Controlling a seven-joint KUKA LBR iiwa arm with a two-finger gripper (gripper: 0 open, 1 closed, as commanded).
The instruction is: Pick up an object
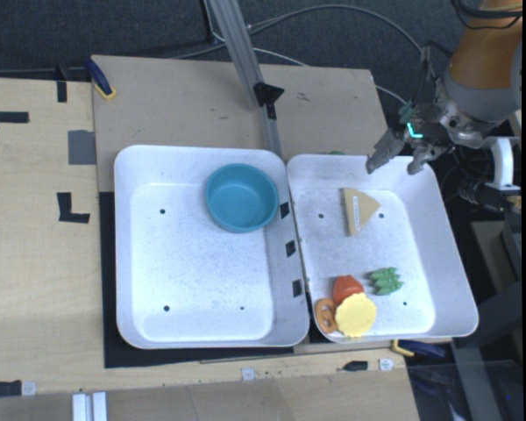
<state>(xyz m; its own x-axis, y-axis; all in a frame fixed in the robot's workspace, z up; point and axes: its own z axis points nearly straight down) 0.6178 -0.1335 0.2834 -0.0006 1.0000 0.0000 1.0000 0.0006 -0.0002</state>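
"What do you see?"

"I see two white bins. The left bin has a blue bowl. The right bin has a tan wedge, a yellow toy, a red one, a green one."

"And the gripper?"

"It hangs over the right bin's top edge, jaws wide, holding nothing."

Tan wedge lying flat in right bin's far half

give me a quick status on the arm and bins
Gripper open, holding nothing, over right bin's far edge. Nearest pick: tan wedge. Nothing blocking it.
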